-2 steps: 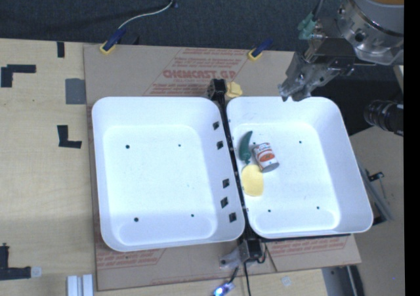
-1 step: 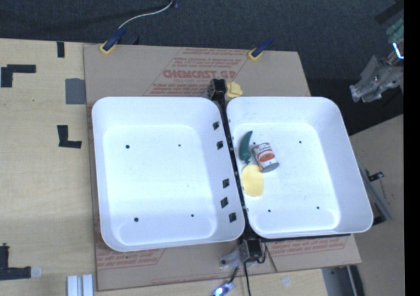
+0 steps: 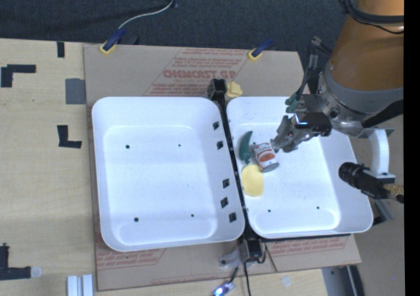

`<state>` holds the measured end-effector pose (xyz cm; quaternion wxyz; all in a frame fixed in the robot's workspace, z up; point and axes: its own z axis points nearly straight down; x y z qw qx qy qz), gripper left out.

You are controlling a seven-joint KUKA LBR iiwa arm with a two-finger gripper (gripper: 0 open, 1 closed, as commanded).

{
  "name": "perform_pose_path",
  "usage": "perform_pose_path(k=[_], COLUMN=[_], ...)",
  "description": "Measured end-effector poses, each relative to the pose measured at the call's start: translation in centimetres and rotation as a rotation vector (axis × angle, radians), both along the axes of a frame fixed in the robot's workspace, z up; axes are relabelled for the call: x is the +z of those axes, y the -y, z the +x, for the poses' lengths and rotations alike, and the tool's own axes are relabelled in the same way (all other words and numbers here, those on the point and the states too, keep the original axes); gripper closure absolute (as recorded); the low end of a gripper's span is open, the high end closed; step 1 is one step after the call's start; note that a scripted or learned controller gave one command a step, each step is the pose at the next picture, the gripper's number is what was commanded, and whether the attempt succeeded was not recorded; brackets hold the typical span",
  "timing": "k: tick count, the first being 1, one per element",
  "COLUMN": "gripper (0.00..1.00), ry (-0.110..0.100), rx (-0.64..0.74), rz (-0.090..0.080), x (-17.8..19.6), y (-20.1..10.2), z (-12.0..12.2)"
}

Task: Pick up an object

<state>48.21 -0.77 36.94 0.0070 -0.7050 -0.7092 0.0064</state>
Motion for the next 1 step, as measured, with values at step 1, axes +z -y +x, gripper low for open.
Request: perform_pose_path(k=[1], gripper=[1.00], ry=[0.010], rx=[0.001], rz=[-0.001], x=[-8.54], y=[-6.19], z=[3.04])
